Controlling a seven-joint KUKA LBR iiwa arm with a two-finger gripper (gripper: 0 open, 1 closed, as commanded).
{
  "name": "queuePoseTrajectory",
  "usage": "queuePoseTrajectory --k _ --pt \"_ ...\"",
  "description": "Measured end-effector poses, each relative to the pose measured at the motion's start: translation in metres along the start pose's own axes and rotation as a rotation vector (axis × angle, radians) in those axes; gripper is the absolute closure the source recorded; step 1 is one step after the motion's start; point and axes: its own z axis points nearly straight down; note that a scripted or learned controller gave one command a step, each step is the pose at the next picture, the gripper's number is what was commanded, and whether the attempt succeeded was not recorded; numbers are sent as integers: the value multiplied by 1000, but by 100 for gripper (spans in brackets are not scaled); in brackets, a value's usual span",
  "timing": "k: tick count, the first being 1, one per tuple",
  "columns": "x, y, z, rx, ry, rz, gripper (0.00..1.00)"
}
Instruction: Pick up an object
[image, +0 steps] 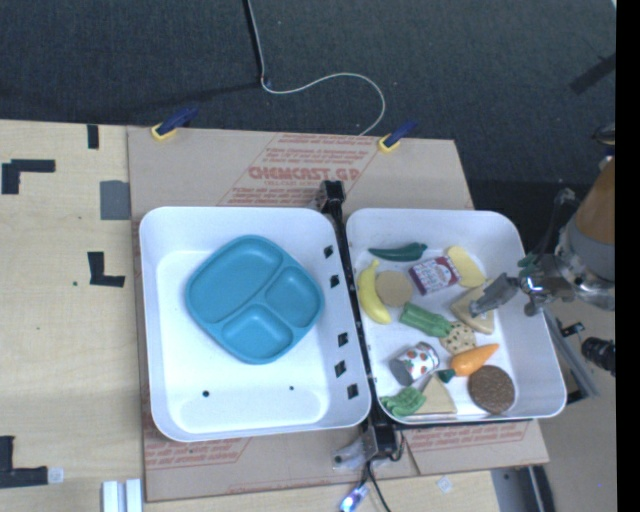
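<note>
1. A pale wooden surface (60, 330) fills the left and lower part of the frame, marked with short black tape strips (27, 175) at the upper left.
2. A brown cardboard sheet with red printed lettering (290, 170) lies on it, held by yellow-and-blue clamps (175, 122) along its top edge.
3. Dark grey carpeted floor (120, 55) spans the top of the frame.
4. A thin white cable (325, 85) loops across that floor at upper centre.
5. Light is even and soft.
</note>
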Motion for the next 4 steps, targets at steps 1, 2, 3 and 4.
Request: queuePoseTrajectory --k 1,2,3,4 --pt "1 0 -10 0 0 -1 100" --pt "55 19 6 1 2 -5 100" --pt "110 -11 -2 2 2 -4 100" --pt "175 -37 22 6 3 -6 100"
